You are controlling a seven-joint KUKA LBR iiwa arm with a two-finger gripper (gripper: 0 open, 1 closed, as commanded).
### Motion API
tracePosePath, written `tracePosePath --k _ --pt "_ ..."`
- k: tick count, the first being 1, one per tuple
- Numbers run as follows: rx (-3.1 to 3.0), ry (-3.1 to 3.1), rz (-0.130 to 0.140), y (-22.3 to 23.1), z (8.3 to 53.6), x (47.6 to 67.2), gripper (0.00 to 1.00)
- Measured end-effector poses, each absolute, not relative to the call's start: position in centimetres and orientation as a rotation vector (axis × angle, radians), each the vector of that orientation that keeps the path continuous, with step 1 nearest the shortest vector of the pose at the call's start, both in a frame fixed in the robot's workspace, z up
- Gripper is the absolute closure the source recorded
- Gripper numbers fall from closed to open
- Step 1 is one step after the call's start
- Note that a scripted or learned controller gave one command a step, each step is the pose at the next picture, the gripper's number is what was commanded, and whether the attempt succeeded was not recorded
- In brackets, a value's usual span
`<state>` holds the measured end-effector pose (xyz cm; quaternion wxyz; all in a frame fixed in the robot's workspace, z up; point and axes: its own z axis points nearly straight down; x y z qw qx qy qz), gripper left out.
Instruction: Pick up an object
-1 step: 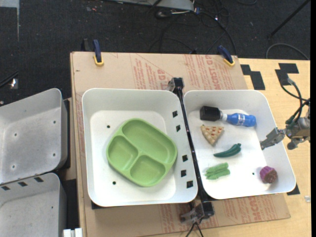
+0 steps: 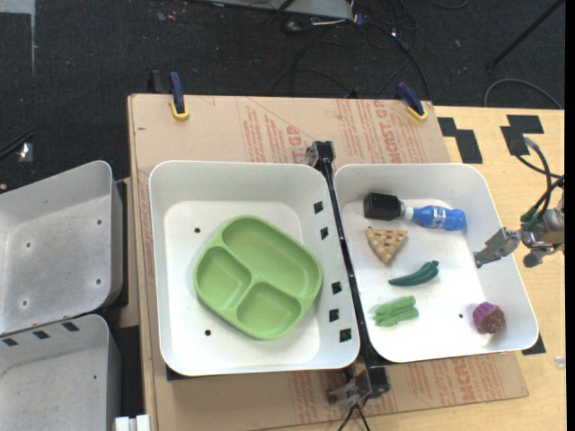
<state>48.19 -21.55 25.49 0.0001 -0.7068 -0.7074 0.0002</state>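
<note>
Objects for picking sit in the right bin point(image 2: 503, 241): a blue bottle point(image 2: 420, 212) w/ black cap near the far edge, a pizza slice point(image 2: 385, 242) just below it, a dark green pepper point(image 2: 414, 274) mid-bin, a light green pod point(image 2: 395, 312) toward the near edge, and a purple piece point(image 2: 488, 317) in the near right corner. All lie apart from each other, none touching.

Left bin point(image 2: 171, 268) holds a green divided plate point(image 2: 258, 277) w/ three compartments, roughly centred.

End effector point(image 2: 503, 245) is at the right bin's right edge, just over the rim, small and partly cut off by the view's side; can't tell how its fingers stand. Nothing seen btwn them. It's near the purple piece but apart from it.

Surface point(image 2: 243, 128): cardboard sheet w/ red print under both bins, clamped at the far edge by two blue-yellow clamps point(image 2: 178, 97). Black clips along the seam btwn bins. Wood board w/ black markers point(image 2: 526, 133) at the right. Room: dark carpet floor point(image 2: 81, 52), cables and a metal bar at the far side, white perforated panels point(image 2: 54, 232) off the left edge.
</note>
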Motion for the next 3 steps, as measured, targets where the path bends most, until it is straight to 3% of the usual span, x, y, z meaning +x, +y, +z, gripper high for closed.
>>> tracePosePath --k 2,3 --pt "-2.219 -2.216 0.003 -20.9 13.0 48.2 0.0" --pt "-2.22 -2.219 0.002 -20.8 9.0 48.2 0.0"
